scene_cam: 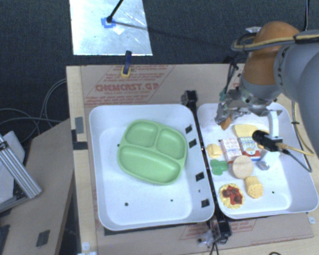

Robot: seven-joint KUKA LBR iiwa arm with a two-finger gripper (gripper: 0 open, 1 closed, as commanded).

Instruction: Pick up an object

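Note:
My gripper hangs low over the far left corner of the right bin. A small orange-brown piece shows right at its tip; whether it is gripped cannot be made out. Just in front of the gripper lie toy foods: a yellow cheese wedge, a small yellow block, two printed packets, a green piece, a round beige disc, a red-topped disc and a yellow cracker.
The left bin holds a green divided plate. A black divider with clips runs between the two bins. The arm's grey and orange body looms over the right bin's far right side.

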